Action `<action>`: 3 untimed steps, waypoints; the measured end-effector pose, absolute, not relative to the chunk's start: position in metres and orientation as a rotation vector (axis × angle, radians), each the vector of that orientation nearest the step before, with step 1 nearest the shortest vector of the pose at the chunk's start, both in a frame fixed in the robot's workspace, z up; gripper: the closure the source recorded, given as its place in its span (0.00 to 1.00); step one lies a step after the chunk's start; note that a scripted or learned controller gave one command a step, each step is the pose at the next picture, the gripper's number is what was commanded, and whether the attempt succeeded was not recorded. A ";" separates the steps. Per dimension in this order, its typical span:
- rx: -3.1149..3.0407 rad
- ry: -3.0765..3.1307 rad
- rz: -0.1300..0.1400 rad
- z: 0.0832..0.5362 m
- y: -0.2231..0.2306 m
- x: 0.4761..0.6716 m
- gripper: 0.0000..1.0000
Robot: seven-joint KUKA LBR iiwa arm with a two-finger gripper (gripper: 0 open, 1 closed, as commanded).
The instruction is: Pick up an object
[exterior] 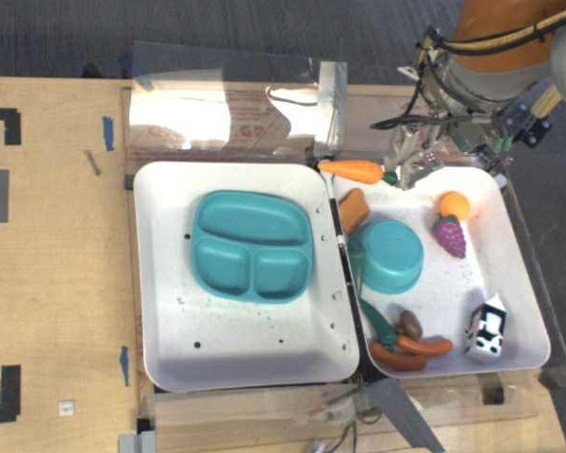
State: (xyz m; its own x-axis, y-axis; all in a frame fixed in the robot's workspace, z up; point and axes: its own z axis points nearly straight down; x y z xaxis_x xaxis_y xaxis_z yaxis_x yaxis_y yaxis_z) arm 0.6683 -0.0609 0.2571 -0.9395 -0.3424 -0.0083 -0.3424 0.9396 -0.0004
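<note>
Two bins: a left bin [160, 347] and a right bin [524, 281], shallow and white, touching side by side on the wooden worktop [47, 253].
Arm: grey with an orange band [509, 3], reaching in at the upper right, wrapped in cables.
Pincer [410, 173]: pointing down over the far rim of the right bin; I cannot tell from here how its tips stand, the metal and wires blur together.
Carrot [351, 170]: orange with a green end, lying across the far rim just left of the pincer, the green end almost at its tips; whether they touch I cannot tell.
Orange ball [454, 204]: just right of the pincer and a little nearer to me, inside the right bin.
Purple grapes [450, 236]: touching the orange ball, on its near side.
Teal bowl [391, 255]: nearer than the pincer, in the middle of the right bin.
Brown piece [352, 209]: left of the pincer and nearer, leaning by the wall between the bins.
Sausage [415, 348]: well apart from the pincer, at the near rim, beside a green item [377, 324] and a small brown lump [410, 324].
Cow-patterned carton [487, 330]: black and white, upright, in the near right corner, well apart from the pincer.
Teal divided plate [253, 245]: well to the left of the pincer, in the left bin, with three compartments.
</note>
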 end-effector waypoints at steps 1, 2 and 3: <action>-0.708 3.059 0.005 0.200 -0.010 0.665 1.00; -1.353 2.824 -0.006 0.208 -0.079 0.668 1.00; -1.655 2.662 -0.004 0.225 -0.109 0.643 1.00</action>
